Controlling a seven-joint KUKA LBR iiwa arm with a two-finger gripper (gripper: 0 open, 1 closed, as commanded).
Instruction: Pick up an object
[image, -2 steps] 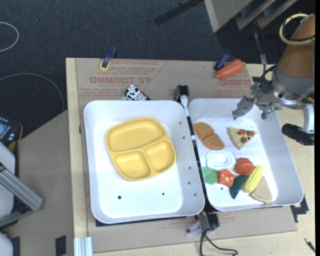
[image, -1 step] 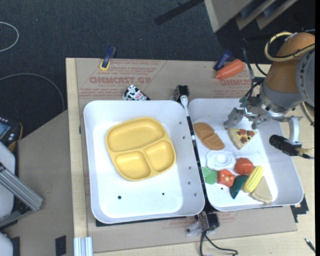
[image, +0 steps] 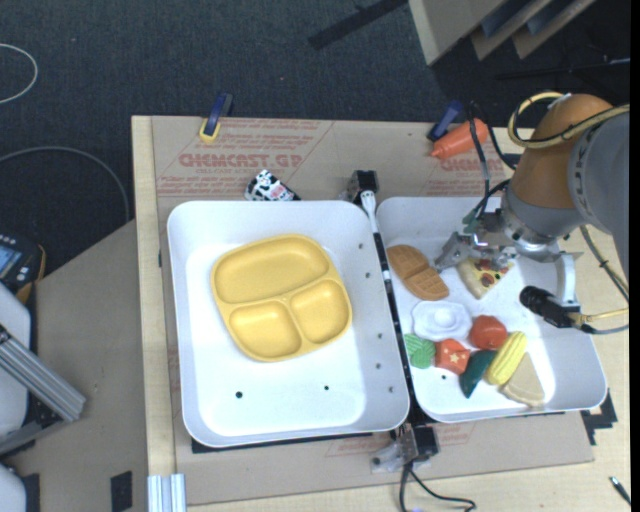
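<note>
My gripper (image: 478, 255) hangs low over the back of the right bin (image: 590, 375), open, with its fingers spread to either side. Just below it lies a pizza slice (image: 482, 278) on the bin floor; I cannot tell whether the fingers touch it. Left of it rests a brown bread loaf (image: 418, 272). Nearer the front lie a fried egg (image: 440, 320), a red tomato (image: 488, 330), a yellow corn cob (image: 507, 357), a green and red piece (image: 420, 352), a red piece (image: 452, 355) and a bread slice (image: 526, 386).
The left bin (image: 200, 400) holds a yellow divided plate (image: 282, 296). A black cable connector (image: 545, 305) hangs from the arm over the right bin. Clamps sit along the board's back edge, orange (image: 455, 140) and yellow (image: 212, 122). A small black-and-white toy (image: 268, 187) lies behind the left bin.
</note>
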